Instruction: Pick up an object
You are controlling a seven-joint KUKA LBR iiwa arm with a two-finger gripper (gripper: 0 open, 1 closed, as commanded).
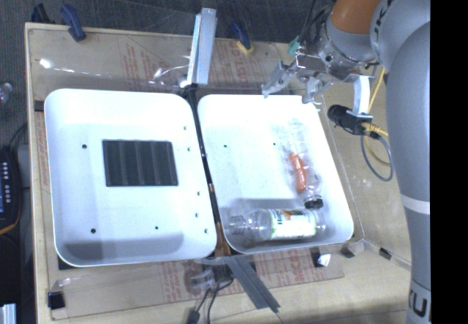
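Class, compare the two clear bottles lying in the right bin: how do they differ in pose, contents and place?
The bottle with the white label lies across the right bin along its near wall; the bottle with orange inside lies lengthwise by the far-right wall. The first shows a white and green label, the second orange contents. Both are clear plastic, lying on their sides.

- The one camera is looking down from above the bench (44,52) at a slant.
- It is taking in both bins, left bin (117,242) and right bin (241,118), whole.
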